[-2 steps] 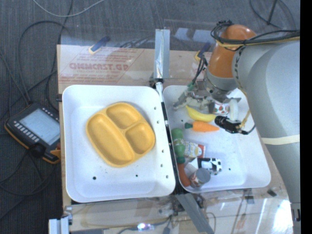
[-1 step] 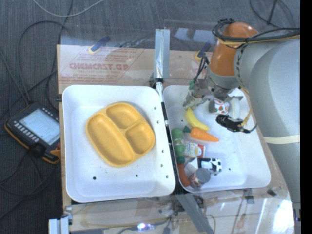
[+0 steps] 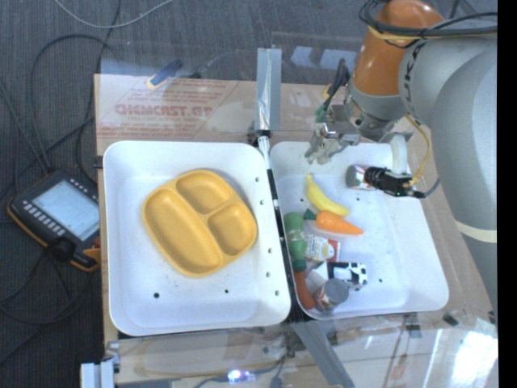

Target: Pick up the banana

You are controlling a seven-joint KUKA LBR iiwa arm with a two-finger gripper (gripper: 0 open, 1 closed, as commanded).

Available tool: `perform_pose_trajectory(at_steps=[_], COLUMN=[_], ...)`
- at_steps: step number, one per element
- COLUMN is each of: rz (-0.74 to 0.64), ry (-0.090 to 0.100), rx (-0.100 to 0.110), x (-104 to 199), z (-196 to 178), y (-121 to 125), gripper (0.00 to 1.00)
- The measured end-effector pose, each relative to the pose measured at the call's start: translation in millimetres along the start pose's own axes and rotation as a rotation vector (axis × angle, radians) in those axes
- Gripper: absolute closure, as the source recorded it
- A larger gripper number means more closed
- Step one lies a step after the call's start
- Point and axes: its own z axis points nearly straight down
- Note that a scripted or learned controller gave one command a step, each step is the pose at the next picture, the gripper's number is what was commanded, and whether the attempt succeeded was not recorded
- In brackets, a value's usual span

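The yellow banana (image 3: 322,196) lies in the right bin (image 3: 404,257), near its left wall, with an orange carrot (image 3: 339,224) just below it. My gripper (image 3: 325,149) hangs over the far left part of the right bin, a little above and behind the banana. Nothing shows between its fingers, which point down toward the bin floor. The grey arm with its orange band (image 3: 388,51) reaches in from the upper right.
A yellow three-part plate (image 3: 199,221) sits in the left bin (image 3: 129,281). Below the carrot lie a green item (image 3: 296,241), a small packet (image 3: 321,249), a black-and-white toy (image 3: 347,273) and a grey piece (image 3: 333,291). A handheld pendant (image 3: 56,212) lies left of the bench.
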Motion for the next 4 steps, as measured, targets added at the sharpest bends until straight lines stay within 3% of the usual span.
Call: perform_pose_trajectory(at_steps=[1, 2, 3, 4], rz=[0.0, 0.077, 0.018, -0.041], ry=[-0.001, 0.001, -0.001, -0.005], rx=[0.001, 0.003, 0.003, -0.008], x=[-0.2, 47.5, -23.8, -21.0], z=[0.5, -22.9, 43.1, 94.1], y=[-0.3, -36.1, -61.2, -24.9], gripper=[0.0, 0.0, 0.0, 0.0])
